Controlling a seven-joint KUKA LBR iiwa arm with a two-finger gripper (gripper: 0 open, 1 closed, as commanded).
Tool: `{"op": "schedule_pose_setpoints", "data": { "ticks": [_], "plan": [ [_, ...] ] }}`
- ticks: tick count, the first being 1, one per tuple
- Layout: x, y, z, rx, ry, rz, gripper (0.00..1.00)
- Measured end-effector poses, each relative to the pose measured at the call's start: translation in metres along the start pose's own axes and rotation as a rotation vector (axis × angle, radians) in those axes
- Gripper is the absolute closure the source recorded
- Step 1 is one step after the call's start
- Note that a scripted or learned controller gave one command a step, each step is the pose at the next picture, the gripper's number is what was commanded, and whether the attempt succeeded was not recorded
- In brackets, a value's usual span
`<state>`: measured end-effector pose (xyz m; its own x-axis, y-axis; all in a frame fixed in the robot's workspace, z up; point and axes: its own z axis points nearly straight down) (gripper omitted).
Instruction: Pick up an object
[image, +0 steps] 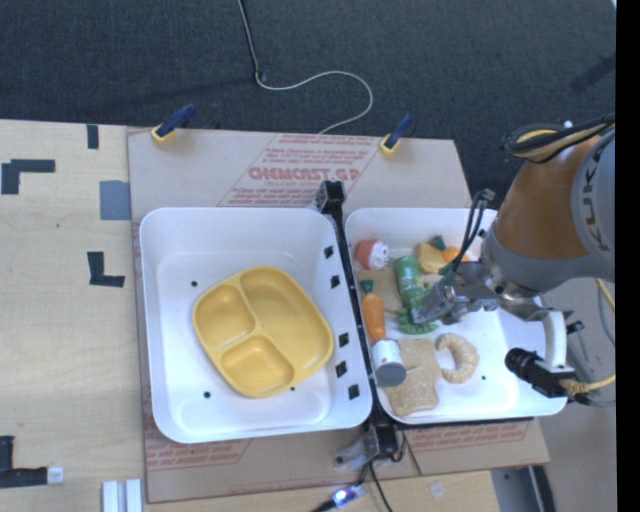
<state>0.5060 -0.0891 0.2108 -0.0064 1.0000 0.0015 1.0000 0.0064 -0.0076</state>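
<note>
Gripper above ridged green bottle (cylindrical).

Bright, even light from above; my bins glare white, soft shadows hug their inner walls, and focus is slightly soft.

Two white bins are sitting on tan cardboard that is carrying red lettering. Left of the divider, a plain yellow tray is showing. Right of the divider, an orange carrot is lying beside a green bottle, with a silver-grey can, a speckled tan slice and a beige ring below them. Above the carrot a white ball is showing an orange-red patch. The arm is showing orange over grey.
</note>
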Motion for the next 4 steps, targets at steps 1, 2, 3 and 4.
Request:
{"op": "schedule_pose_setpoints", "data": {
  "ticks": [1,2,3,4],
  "plan": [
    [0.037,-0.003,-0.007,0.0,0.0,0.001,1.0],
    [0.026,0.004,-0.006,0.0,-0.001,0.005,1.0],
    [0.036,0.004,0.0,0.001,-0.002,0.004,1.0],
    [0.029,0.005,-0.02,-0.002,-0.002,0.005,1.0]
  ]
}}
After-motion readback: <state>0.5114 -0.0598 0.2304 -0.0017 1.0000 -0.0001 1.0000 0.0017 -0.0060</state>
